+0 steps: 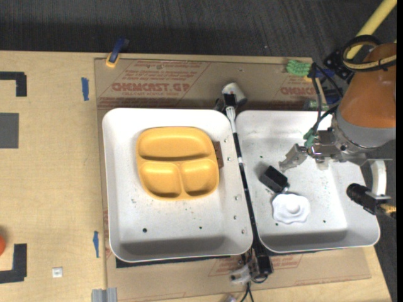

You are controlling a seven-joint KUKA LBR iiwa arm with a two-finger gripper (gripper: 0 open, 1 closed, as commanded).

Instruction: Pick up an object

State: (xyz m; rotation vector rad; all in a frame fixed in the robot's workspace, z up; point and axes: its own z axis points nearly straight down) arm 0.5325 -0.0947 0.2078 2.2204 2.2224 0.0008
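Right bin as landmark: inside, a small black block near its middle, a white lobed piece just below. Gripper above the block, apart from it; finger state impossible to tell. Left of that bin, yellow divided tray. Behind it, cardboard reading "CHEMCAST GP".

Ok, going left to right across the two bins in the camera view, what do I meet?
Yellow divided tray in the left bin → small black block → white round object → gripper, all three in the right bin.
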